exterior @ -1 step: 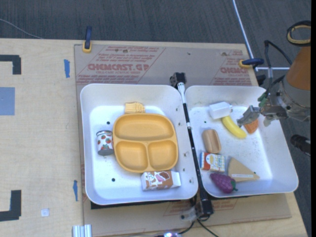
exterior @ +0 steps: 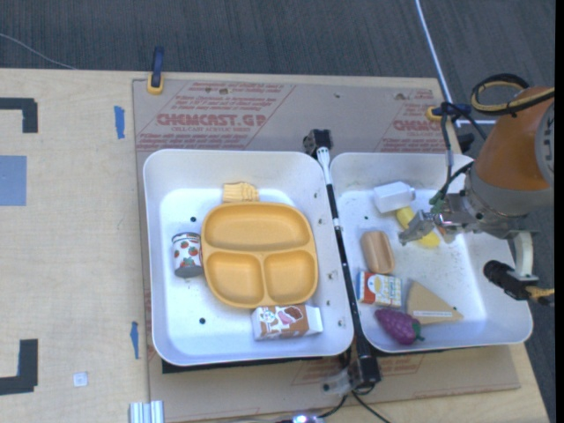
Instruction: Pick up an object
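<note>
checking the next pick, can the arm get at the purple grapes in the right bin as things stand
Probably yes. The purple grapes lie uncovered near the right bin's front edge, touching the cheese wedge and close to the small carton. The end effector is over the same bin, though those neighbours may crowd it.

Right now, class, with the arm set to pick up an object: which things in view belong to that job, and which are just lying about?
Part of the job:
hand
yellow item at the hand
right bin

Lying about:
bread roll
white block
purple grapes
cheese wedge
small carton
left bin
yellow divided plate
</note>
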`<state>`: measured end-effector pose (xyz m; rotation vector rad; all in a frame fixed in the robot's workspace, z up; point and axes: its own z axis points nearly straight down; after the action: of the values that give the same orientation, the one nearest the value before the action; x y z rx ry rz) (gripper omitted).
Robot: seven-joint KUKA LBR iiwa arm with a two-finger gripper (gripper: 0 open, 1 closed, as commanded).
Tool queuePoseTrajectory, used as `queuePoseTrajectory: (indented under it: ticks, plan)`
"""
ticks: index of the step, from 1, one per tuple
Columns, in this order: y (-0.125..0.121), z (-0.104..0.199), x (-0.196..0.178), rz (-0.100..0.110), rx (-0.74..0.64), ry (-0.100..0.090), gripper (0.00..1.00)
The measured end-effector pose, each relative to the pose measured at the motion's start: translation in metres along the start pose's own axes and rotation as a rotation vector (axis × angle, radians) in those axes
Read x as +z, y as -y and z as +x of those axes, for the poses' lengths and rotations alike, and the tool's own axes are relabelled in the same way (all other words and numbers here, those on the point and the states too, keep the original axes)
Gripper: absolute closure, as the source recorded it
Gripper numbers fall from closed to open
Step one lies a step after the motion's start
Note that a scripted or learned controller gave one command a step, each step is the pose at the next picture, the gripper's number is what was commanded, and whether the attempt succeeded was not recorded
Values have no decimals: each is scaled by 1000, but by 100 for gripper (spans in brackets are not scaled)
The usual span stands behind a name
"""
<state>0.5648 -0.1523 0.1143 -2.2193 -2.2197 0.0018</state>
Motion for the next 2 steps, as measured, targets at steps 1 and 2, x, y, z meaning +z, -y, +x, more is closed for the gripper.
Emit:
queuePoseTrajectory:
  ticks: [1,2]
  plan:
    - [-1,-1,-11,-5,1,2,100]
    - [2,77,-71,-5,-2,0,100]
